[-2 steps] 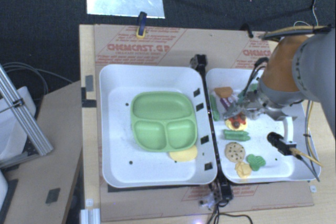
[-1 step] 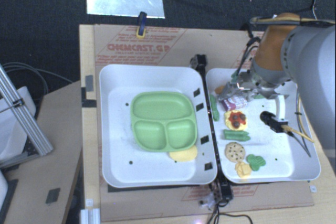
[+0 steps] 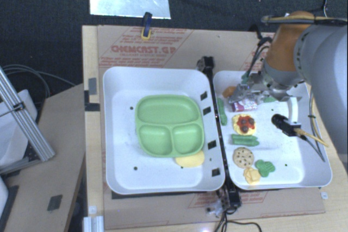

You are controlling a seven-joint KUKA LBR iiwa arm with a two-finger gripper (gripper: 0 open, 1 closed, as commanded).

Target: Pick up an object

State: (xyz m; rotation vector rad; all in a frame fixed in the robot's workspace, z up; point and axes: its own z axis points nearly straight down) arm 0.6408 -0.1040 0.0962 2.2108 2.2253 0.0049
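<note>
Toy foods (image 3: 245,124) in right white bin (image 3: 312,171) on cardboard-covered bench (image 3: 152,43).

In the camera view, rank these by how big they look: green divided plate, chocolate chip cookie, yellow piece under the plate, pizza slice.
1. Green divided plate, by far the largest.
2. Yellow piece, though the plate hides part of it.
3. Pizza slice and cookie look about alike; I would not rank them.

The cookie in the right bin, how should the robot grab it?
The cookie lies flat, so probably come straight down from above and pinch its round rim at the left and right sides, where there's bare floor. The pickle and yellow toy crowd its other sides.
</note>
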